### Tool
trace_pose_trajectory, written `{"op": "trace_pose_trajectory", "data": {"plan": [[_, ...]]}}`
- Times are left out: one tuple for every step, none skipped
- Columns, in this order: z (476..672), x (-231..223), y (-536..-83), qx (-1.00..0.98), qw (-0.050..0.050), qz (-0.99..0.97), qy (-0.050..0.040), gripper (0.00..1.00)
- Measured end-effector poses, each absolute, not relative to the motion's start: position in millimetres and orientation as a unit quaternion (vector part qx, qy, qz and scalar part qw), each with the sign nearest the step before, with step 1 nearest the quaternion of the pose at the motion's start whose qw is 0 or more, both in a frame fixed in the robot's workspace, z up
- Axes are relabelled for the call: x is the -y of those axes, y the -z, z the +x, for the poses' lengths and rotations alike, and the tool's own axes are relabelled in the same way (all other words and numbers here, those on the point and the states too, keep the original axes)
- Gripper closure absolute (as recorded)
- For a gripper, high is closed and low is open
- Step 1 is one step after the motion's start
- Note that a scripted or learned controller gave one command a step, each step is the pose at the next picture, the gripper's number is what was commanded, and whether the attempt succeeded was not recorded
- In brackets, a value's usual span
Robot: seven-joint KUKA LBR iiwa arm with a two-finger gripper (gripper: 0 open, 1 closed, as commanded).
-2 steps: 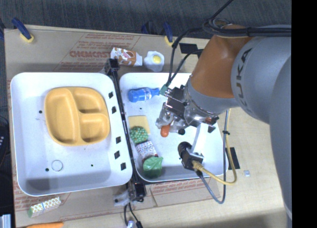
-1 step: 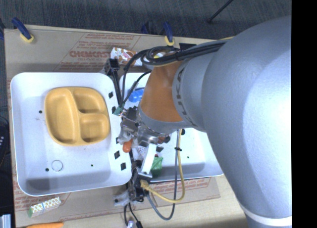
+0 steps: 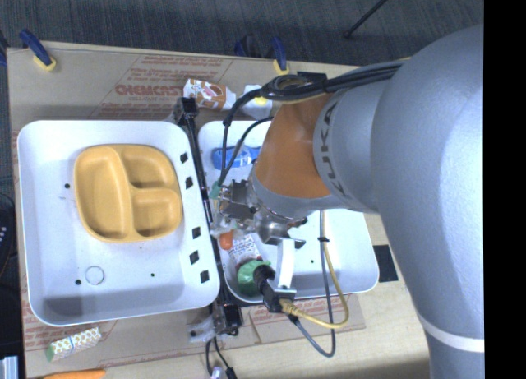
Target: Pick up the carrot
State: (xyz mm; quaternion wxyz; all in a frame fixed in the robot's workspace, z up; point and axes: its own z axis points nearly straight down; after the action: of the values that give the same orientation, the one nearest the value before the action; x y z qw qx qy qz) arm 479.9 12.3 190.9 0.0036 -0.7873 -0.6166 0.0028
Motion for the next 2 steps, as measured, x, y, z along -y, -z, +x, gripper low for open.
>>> {"op": "trace_pose_trajectory", "data": {"plan": [[535.0,-9,-223,0.631,0.001,-0.775,-0.0013,1.0],[517.2,33,-258,0.612,0.002,-0.791,-0.001,1.0]]}}
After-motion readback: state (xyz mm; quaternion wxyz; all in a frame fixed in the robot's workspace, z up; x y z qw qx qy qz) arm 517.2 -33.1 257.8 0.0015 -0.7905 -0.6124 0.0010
